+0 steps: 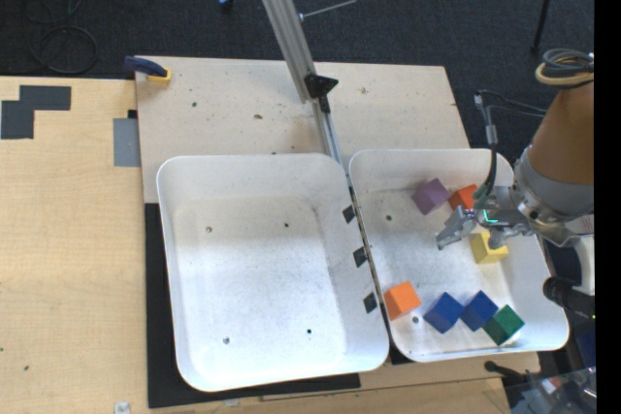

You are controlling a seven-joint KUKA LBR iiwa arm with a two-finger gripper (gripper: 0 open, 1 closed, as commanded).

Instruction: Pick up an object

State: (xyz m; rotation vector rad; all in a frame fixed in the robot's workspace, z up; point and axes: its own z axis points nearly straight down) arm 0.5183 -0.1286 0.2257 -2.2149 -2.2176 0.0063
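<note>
Right bin (408,172): open floor at its centre; blocks crowd five o'clock, purple block (429,196) at twelve, tool (464,230) at three.

Arm (563,160) seen at 3 o'clock edge of view. Broad orange-brown band noted on upper section, rounded, barrel-like. Grey collar seen below band, paler ring beneath. Gripper (464,226) built of grey metal, angular, small, at 9 o'clock of collar. Small teal-green spot noted on gripper body. Thin dark cable seen curving along arm at 11 o'clock side.
</note>
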